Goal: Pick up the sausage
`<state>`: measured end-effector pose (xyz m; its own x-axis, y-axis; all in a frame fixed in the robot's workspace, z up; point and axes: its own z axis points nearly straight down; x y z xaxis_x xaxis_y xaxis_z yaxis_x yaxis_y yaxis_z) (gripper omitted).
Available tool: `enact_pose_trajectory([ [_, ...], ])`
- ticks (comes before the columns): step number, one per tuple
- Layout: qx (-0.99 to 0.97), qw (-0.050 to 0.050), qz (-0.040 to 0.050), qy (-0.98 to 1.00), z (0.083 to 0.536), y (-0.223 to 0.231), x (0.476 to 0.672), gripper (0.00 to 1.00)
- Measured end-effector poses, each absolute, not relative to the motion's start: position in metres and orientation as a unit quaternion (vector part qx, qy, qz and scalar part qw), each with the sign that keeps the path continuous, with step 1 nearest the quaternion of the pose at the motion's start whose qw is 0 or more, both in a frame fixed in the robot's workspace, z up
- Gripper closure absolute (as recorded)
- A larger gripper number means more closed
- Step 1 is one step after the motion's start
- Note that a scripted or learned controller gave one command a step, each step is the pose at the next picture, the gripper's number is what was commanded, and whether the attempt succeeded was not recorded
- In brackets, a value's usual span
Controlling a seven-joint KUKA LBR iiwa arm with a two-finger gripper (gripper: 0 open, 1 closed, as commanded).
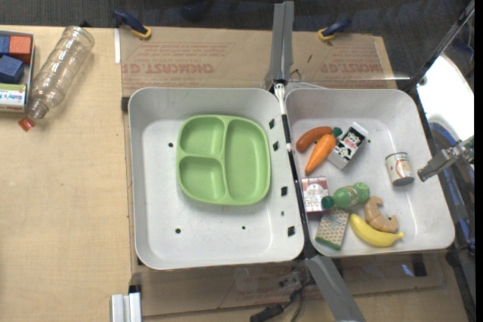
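The sausage is a short, curved orange-red piece lying in the upper left of the right bin, just above an orange carrot. My gripper sits at the right rim of that bin, well to the right of the sausage and close to a small can. Nothing shows between its fingers.
Around the sausage lie a black-and-white carton, a pink box, a green vegetable, a pastry, a banana and a grey-green packet. The left bin holds a green divided plate. A plastic bottle lies on the bench.
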<state>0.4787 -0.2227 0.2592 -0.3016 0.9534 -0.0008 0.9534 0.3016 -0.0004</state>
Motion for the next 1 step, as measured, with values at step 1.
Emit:
enact_pose_trajectory([
  [1,0.591,0.0,-0.0004,0.807,0.2592,-0.2227,0.4787,0.0],
])
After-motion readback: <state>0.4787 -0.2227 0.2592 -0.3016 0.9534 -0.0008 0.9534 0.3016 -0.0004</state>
